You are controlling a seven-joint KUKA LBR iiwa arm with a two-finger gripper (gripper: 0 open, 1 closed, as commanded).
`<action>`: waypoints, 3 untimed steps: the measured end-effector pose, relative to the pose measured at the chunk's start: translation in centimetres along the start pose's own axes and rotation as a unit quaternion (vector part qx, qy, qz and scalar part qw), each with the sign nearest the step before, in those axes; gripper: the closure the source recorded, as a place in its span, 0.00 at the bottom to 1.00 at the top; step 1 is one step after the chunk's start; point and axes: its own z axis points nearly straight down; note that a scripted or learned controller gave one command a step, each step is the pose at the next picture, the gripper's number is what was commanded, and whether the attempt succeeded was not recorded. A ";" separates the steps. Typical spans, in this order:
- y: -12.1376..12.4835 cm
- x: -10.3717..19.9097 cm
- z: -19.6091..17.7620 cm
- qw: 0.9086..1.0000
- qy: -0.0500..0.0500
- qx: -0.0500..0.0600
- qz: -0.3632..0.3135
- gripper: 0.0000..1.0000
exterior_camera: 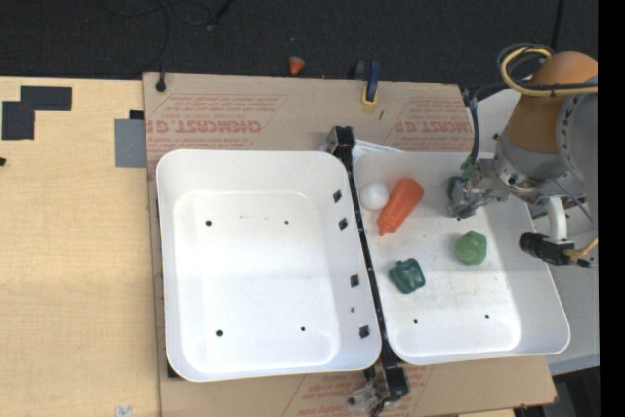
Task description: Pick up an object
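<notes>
Taking the right bin (532, 332) as the landmark, its near half is lying bare, offering the most open room, while a dark green piece (407, 275) is sitting just beside its left wall and a light green ball (471, 248) is resting toward its right. Farther back, the orange carrot (399, 204) is lying with its long axis slanted, narrow tip pointing near-left, a white ball (374, 196) just beside it. The claw (467, 195) is hovering over the bin's far right part, above the light green ball; I cannot tell its state.
</notes>
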 end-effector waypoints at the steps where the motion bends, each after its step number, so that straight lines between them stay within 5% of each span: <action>1: -0.5 1.1 -0.1 1.000 0.000 -0.003 0.000 1.00; 3: -0.2 0.1 -0.1 1.000 0.000 -0.001 0.001 1.00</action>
